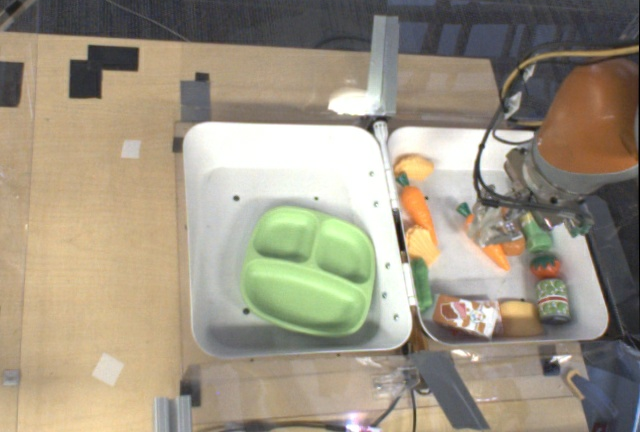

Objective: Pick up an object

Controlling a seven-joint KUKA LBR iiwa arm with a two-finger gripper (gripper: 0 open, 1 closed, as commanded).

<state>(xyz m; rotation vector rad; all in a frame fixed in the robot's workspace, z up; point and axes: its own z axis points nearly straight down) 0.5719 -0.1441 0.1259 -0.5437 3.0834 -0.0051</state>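
Note:
The right bin [450,205] holds several toy foods. A yellow piece [414,165] lies at its far left, with an orange carrot [417,210] and a pale orange piece [423,243] below it and a green vegetable [421,282] along the divider. A red-brown packet [466,316] and a tan piece [517,317] lie at the front. A small bottle with a red cap [550,292] stands at the right. My gripper [496,232] hangs low over an orange piece [499,253] and a green item [537,235] in the bin's right half.
The left bin [215,170] holds a light green divided plate [308,270]. A metal post [383,65] rises behind the divider between the bins. Bare bench lies to the left. Black cables [490,145] loop off the arm.

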